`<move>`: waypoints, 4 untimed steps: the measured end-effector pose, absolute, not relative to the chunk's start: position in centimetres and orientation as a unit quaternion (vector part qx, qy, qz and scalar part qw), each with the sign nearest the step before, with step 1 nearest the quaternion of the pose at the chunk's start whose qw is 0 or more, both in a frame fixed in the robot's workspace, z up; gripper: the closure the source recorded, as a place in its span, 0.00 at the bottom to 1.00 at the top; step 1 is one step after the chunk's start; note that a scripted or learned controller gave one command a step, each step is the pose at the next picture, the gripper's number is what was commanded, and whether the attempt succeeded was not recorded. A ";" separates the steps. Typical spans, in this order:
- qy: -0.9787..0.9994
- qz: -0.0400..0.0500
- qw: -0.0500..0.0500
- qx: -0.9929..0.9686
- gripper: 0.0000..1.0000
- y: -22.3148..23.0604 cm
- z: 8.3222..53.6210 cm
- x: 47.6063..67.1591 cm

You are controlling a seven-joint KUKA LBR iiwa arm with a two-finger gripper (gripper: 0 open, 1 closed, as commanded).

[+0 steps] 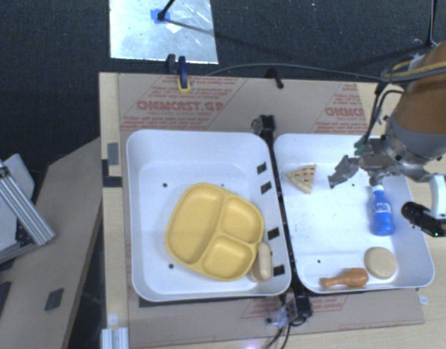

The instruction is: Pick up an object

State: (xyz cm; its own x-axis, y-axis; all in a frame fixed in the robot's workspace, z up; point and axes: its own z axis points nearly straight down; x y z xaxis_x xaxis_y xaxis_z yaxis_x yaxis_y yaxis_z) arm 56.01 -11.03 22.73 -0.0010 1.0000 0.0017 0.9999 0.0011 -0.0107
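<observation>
right bin point(426, 267) holds four loose things: one pizza slice point(304, 178) at about 10 o'clock of the bin floor, one blue bottle point(382, 213) at 3 o'clock lying lengthwise, one round bun point(381, 262) at 5 o'clock, one chicken drumstick point(344, 278) at 6 o'clock against the near wall. bun and drumstick lie just beside each other. gripper point(341, 174) hangs over the bin between pizza slice and bottle, nearer the slice; nothing seen between its fingers; whether they are spread or closed, cannot tell. arm point(425, 115), grey with orange band, enters from 3 o'clock.

left bin point(146, 195): one yellow sectioned tray point(215, 230), three compartments, sitting centre to 5 o'clock; one pale bread roll point(263, 262) touching the tray's 4 o'clock edge.

two white bins side by side, black clips along the shared wall. they rest on one brown printed cardboard sheet point(208, 100) on a tan bench point(70, 217). dark carpet floor point(48, 57) at 12 o'clock, with one shiny foil square point(163, 20). one aluminium rail point(19, 206) at 9 o'clock.
</observation>
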 end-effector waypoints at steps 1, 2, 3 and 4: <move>-0.708 -0.001 -0.001 -0.706 0.00 -11.0 23.4 56.3; -0.709 0.001 0.001 -0.705 0.00 -10.2 18.3 56.9; -0.708 0.001 0.001 -0.707 0.00 -10.2 12.0 56.8; -0.708 0.000 0.001 -0.707 0.00 -10.2 8.3 56.8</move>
